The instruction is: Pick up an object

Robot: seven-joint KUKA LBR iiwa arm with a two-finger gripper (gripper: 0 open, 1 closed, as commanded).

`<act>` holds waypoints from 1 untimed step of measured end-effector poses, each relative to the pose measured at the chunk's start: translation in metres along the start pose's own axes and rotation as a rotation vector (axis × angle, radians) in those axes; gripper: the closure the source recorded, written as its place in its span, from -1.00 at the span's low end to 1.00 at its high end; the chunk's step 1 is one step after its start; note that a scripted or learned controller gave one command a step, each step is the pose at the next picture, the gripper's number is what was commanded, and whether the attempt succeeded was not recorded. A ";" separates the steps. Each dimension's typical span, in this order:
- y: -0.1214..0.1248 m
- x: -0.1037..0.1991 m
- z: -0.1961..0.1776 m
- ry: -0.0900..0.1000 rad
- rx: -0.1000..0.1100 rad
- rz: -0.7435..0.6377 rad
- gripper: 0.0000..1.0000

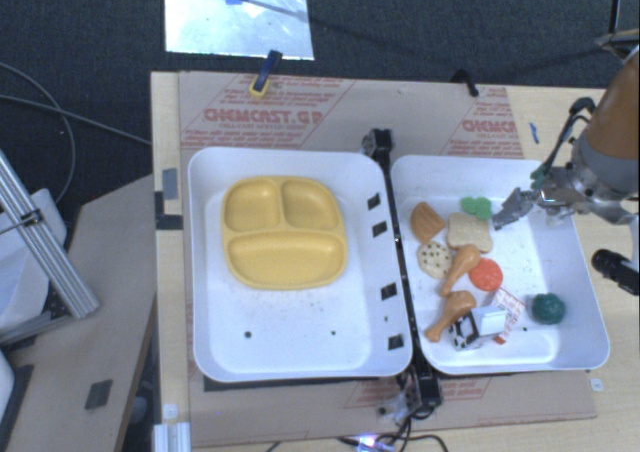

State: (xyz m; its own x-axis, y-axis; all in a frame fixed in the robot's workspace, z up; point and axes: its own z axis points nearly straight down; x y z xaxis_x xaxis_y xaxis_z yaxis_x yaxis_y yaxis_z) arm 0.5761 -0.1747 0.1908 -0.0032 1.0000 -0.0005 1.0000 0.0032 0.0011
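The right bin (570, 270) holds a heap of toy food: an orange wedge (426, 221), a green piece (477, 207), a tan bread slice (468, 232), a speckled cookie (434, 259), two drumsticks (460, 266) (449, 313), a red disc (486, 275), a dark green ball (547, 308) and a small white-and-black box (480, 324). My gripper (512, 208) hangs over the bin's upper right part, just right of the green piece and the bread slice, fingers pointing left. Nothing shows between them.
The left bin (210, 340) carries a yellow divided plate (284, 230). A black clamp strip (392, 240) runs between the bins. A blue and yellow tool (265, 73) lies on the cardboard behind them. A metal frame (45, 240) stands at the left.
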 end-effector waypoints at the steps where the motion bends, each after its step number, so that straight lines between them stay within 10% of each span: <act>1: -0.007 0.036 0.109 0.002 0.001 -0.002 -1.00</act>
State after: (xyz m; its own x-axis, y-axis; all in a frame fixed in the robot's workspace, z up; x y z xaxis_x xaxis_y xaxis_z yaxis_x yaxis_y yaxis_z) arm 0.5687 -0.1391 0.0821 -0.0051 1.0000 0.0015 1.0000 0.0051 0.0003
